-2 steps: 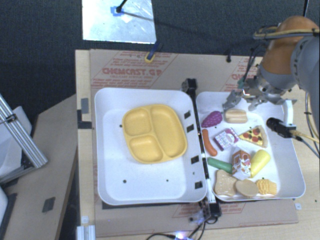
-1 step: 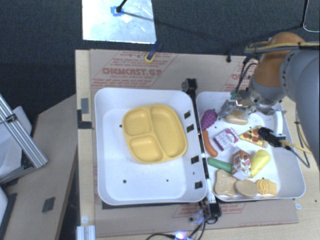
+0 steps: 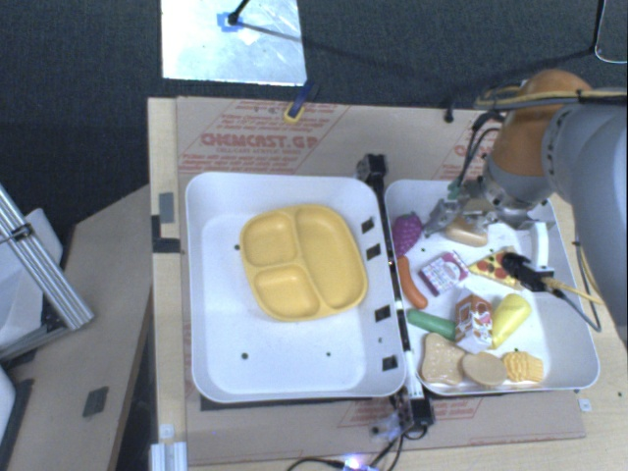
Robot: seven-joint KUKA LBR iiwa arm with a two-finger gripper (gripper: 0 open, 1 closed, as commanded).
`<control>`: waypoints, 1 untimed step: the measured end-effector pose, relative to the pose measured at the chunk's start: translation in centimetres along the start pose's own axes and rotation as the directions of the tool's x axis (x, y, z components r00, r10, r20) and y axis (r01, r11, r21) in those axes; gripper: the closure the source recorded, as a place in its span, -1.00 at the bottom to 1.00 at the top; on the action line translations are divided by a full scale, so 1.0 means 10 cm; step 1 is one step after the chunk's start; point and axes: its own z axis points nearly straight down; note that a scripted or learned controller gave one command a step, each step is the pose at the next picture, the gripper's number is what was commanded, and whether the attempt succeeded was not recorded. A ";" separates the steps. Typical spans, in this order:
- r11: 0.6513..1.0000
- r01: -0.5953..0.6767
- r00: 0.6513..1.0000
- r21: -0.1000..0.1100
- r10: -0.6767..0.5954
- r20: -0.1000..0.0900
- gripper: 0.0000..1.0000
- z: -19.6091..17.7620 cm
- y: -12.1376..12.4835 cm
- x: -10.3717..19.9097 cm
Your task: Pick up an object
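The arm [image 3: 569, 155] reaches over the right bin [image 3: 579, 366], its gripper [image 3: 453, 209] low near a bun [image 3: 467, 232] and a purple piece [image 3: 406, 232]. Whether it is open or holding anything, I cannot tell. The toys crowd together, so it may nudge neighbours or close on nothing.

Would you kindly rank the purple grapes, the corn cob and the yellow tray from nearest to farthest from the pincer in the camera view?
1. Purple grapes, just left of the pincer, in the right bin.
2. Corn cob, at that bin's near right corner.
3. Yellow tray, in the left bin.
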 end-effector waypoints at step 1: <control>1.000 0.000 1.000 -0.009 0.000 0.002 1.00 -0.14 0.02 -0.01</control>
